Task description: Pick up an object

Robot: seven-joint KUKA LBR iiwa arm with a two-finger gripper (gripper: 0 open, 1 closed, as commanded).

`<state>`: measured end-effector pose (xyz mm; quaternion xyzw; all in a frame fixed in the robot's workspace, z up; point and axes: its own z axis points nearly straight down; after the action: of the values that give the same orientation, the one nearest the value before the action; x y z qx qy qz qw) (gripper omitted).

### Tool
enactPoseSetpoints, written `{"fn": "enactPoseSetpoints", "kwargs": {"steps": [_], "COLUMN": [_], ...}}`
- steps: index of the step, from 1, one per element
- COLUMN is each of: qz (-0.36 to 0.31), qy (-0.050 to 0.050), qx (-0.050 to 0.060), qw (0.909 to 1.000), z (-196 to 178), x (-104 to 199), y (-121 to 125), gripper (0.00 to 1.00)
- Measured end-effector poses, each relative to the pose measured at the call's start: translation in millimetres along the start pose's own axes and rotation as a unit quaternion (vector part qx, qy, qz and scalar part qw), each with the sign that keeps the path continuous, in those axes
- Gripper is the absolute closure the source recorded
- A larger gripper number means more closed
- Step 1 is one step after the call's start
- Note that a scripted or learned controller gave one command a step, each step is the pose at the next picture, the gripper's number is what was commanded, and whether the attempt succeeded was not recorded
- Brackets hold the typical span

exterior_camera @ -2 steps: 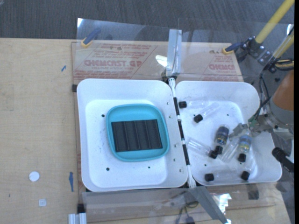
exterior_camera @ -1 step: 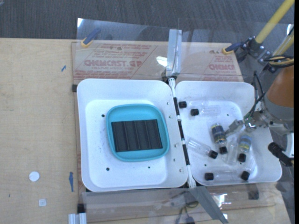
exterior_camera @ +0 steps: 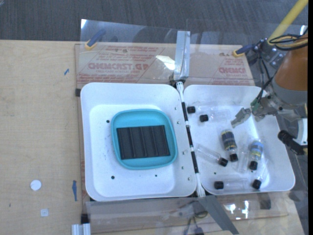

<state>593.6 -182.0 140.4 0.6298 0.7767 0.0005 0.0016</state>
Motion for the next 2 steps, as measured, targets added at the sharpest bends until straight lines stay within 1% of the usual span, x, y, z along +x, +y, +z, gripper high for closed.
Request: {"fn": "enactPoseSetpoints", "kwargs": {"steps": [1,2], "qz": [-0.025,-0.026], "qy": [0.002,0.000], "qx": [0.002,0.000], "qw": [0.9997,0.9997], "z": [37,-1], "x": [-23,4], "y": [-51,0], "gripper": [0.00,0.00]}}
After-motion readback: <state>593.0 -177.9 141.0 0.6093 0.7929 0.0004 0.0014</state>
